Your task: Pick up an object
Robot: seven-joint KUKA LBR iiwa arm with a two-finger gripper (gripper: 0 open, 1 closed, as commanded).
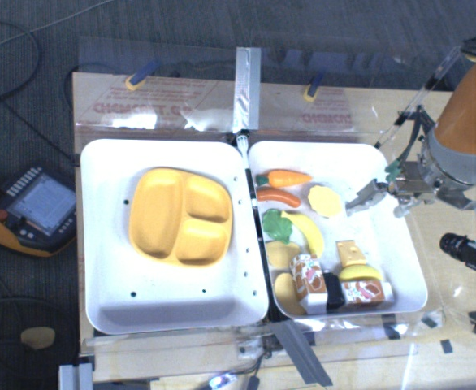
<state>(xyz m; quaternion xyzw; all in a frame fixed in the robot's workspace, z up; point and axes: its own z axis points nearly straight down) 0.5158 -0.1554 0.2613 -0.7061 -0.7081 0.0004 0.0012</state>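
My right bin (400,242) is crowded, so my biggest risk is closing on two toys at once or glancing off a neighbour. My tool (384,195) hangs spread and empty near its right wall. Nearest lies a pale yellow disc (326,201), flat and thin, beside the banana (305,231).
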